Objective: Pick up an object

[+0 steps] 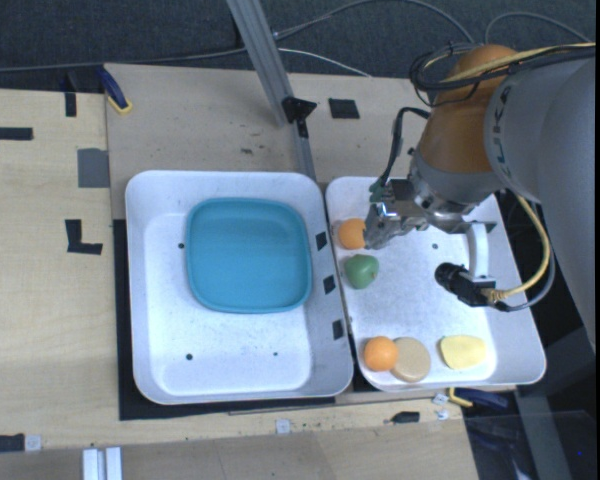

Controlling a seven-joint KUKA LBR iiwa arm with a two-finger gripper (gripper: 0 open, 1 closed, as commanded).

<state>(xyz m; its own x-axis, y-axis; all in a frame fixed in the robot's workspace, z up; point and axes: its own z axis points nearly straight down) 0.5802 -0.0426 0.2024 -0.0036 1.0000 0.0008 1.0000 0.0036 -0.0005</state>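
The right white bin (430,288) holds an orange ball (351,234) at its left wall, a green round object (361,270) just below it, a second orange ball (380,353), a beige disc (412,359) and a yellow piece (463,351) along the near side. My gripper (380,226) hangs low over the bin's upper left, right beside the upper orange ball and above the green object. Nothing shows between its fingers.
The left white bin (160,268) holds a blue square plate (248,254). A grey metal pole (270,63) slants across the back. Cables (510,288) loop beside the wrist on the right. The arm's bulk covers the right bin's far right corner.
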